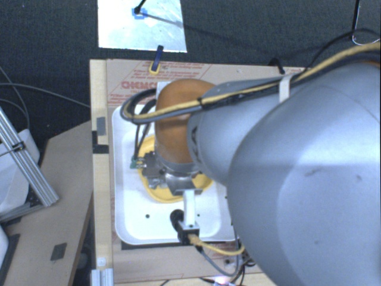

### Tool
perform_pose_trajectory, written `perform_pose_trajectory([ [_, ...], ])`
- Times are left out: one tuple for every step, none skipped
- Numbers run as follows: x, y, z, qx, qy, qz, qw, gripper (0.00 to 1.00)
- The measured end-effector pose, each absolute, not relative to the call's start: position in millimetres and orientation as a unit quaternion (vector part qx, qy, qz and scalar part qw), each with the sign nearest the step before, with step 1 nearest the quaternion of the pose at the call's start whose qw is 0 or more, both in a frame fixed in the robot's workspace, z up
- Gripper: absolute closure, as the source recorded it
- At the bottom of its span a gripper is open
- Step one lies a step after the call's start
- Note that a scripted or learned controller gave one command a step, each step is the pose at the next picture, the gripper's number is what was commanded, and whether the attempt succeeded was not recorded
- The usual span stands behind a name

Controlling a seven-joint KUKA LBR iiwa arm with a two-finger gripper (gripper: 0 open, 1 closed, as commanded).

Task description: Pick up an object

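**Item 1: gripper [171,182].** It hangs low over the middle of the white bin [126,222], below the orange band [174,124] of the arm [297,177]. The wrist hides its tip from my seat. I cannot tell whether it is open or closed, or whether it holds anything.

**Item 2: yellow object [153,190].** This is the one pick candidate I can make out.
- Position: on the bin's floor at about its middle, directly under the gripper.
- Shape: only a curved yellow margin peeks out on either side of the wrist. The outline is rounded and the thing looks flat and low.
- Material: smooth, and I judge it plastic or rubber.
- Contact: I cannot tell whether it touches the gripper or merely lies beneath it.

**Item 3: white bin.** Shallow, with rounded corners, in glossy moulded plastic. A small dark speck [147,215] sits on the floor toward the near-left corner.

**Item 4: cardboard sheet [178,76].** Matt brown with red print, lying under the bin's far edge.

**Risks, in my judgement.**
- A flat, low piece on a slick floor gives little to pinch, so a closing grip could slide over it or push it toward the left wall.
- Going too deep would jam the object against the floor.
- I am blind at the contact point, so a miss would show only on lifting.
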State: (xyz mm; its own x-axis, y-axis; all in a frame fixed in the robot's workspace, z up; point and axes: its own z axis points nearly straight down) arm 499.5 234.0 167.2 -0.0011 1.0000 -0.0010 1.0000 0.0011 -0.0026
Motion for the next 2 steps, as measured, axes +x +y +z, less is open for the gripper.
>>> perform_pose_trajectory([
  [530.4, 236, 85, -0.707, -0.707, -0.0026, 0.000, 1.00],
  [496.6, 234, 258, -0.705, -0.709, -0.0081, -0.002, 1.00],
])
